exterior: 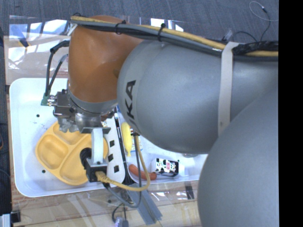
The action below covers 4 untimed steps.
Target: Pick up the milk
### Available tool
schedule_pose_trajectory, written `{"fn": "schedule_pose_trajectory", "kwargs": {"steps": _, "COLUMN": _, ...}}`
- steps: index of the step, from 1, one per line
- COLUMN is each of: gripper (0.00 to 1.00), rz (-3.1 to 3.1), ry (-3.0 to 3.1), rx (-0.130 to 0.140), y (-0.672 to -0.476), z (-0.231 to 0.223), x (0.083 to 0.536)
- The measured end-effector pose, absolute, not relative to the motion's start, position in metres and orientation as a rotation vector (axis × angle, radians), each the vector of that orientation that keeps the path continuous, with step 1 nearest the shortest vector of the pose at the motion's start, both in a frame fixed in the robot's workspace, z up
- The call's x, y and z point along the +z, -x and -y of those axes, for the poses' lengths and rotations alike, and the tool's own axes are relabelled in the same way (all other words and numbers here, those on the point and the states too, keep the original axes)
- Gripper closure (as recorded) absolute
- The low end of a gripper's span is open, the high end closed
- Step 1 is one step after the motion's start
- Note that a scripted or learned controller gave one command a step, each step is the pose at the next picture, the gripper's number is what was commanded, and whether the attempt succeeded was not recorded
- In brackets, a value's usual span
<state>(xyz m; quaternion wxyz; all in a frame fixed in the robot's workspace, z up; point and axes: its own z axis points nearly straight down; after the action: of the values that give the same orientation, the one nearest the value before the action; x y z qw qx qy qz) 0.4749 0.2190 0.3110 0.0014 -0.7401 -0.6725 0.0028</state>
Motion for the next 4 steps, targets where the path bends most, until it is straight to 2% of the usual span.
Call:
{"fn": "schedule_pose_trajectory", "kwargs": {"steps": 1, "gripper": 1.0, "rz": 2.241, "ry": 2.198, "rx": 0.007, "y": -0.475, "z": -0.201, "x": 0.285}}
{"fn": "schedule_pose_trajectory", "kwargs": {"steps": 2, "gripper": 1.0, "rz": 2.562, "ry": 1.813, "rx": 0.008, "y": -0.475, "z": -0.214, "x": 0.262}}
{"fn": "schedule_pose_trajectory", "kwargs": {"steps": 3, "gripper": 1.0, "rz": 2.813, "ry": 1.399, "rx": 0.0, "y": -0.475, "z": -0.201, "x": 0.443}}
{"fn": "schedule_pose_trajectory", "kwargs": {"steps": 4, "gripper": 1.0, "rz": 2.84, "ry": 1.342, "rx": 0.004, "y": -0.476, "z": -0.175, "x": 0.343}}
